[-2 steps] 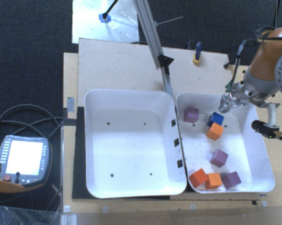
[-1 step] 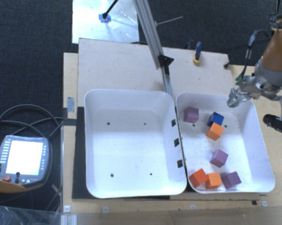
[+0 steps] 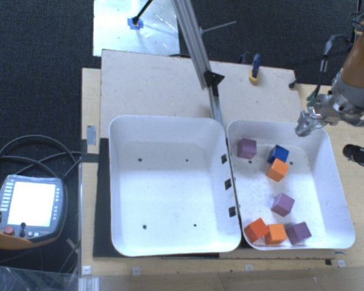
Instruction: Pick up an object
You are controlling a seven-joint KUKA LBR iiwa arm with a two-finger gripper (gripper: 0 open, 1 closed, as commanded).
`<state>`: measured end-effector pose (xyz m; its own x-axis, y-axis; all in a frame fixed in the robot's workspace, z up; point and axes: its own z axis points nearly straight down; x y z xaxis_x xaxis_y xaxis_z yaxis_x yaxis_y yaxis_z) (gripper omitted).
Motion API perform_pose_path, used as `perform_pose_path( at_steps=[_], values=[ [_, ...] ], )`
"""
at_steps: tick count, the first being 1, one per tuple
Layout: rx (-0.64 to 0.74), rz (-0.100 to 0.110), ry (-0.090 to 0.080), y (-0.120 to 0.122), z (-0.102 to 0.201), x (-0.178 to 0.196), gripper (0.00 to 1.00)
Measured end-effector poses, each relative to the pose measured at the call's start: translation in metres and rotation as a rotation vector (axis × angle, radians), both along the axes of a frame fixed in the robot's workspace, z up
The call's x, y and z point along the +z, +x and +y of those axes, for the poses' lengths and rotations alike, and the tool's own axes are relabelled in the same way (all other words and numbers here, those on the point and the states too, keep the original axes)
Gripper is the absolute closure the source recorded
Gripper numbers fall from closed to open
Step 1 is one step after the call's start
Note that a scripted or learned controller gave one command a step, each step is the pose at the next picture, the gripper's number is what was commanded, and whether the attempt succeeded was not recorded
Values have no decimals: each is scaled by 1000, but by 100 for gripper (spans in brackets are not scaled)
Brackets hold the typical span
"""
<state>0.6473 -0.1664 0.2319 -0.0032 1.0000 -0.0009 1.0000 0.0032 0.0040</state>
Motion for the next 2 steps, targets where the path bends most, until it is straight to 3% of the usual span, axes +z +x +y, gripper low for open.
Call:
perform_pose_path(
  at_steps=[2],
  values=[
    [6,1,2,5,108,-5,100]
  ],
)
